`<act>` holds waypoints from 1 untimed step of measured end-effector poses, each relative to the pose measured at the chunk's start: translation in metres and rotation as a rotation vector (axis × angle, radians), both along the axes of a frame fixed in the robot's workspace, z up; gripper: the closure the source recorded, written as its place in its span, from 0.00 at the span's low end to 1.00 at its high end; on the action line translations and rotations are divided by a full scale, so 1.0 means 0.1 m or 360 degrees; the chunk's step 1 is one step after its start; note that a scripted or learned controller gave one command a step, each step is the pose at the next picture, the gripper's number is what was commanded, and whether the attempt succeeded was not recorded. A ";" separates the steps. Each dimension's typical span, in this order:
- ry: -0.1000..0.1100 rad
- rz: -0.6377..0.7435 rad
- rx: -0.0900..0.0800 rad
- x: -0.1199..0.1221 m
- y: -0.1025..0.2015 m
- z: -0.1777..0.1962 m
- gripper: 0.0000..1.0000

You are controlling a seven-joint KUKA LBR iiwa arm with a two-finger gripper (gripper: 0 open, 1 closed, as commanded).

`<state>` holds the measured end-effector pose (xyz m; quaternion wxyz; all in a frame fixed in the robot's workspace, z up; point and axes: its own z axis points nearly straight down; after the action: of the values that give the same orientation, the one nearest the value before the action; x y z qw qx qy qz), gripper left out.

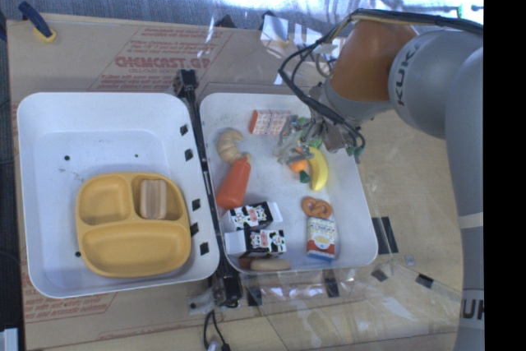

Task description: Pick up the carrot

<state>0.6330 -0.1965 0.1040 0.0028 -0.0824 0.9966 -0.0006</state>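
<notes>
The carrot (298,167) is a small orange piece with a green tip. It lies in the right bin (353,201), touching the left side of a yellow banana (318,169). My gripper (297,146) reaches in from the right, hanging just above the carrot's far end and partly covering it. I see nothing lifted off the bin floor.
The right bin also holds a red-orange bottle (234,182), a croissant (229,144), a wafer pack (269,122), a pretzel (316,207), a juice box (321,237), two milk cartons (255,228) and a sausage (268,264). The left bin holds a yellow divided tray (131,226).
</notes>
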 end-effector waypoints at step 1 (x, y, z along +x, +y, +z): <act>-0.0017 -0.0060 -0.0010 -0.51 -0.15 1.27 1.00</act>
<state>0.5820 -0.2119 0.2315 0.0078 -0.0637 0.9979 -0.0043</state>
